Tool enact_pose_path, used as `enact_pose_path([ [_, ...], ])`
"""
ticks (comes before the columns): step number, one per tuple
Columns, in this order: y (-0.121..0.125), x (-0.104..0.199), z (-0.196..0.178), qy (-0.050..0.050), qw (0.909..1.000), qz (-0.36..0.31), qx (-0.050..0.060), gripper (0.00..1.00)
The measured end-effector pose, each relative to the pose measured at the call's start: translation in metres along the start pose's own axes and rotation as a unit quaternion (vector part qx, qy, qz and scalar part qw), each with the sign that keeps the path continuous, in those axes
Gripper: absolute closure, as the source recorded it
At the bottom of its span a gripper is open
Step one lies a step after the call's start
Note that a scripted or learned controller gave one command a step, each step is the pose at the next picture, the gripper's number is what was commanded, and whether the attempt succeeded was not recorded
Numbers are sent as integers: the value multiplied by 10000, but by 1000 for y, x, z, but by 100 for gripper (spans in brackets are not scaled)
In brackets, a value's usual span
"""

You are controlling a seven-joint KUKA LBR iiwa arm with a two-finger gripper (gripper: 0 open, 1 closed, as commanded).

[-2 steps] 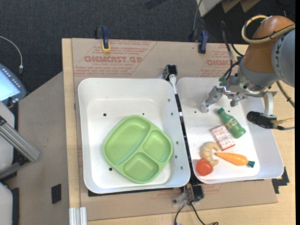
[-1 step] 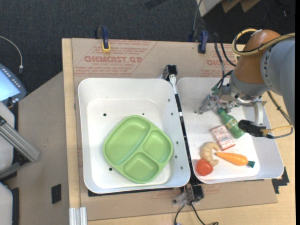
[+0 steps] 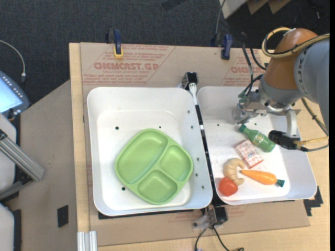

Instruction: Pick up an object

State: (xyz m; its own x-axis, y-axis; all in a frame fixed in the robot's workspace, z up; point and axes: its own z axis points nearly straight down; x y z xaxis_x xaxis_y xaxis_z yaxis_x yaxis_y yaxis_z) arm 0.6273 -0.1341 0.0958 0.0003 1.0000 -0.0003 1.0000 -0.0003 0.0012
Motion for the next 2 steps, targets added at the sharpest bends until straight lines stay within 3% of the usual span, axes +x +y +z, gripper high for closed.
enact_pose_path([
  [2, 3, -2, -108, -12, 10000, -7, -43, 100],
])
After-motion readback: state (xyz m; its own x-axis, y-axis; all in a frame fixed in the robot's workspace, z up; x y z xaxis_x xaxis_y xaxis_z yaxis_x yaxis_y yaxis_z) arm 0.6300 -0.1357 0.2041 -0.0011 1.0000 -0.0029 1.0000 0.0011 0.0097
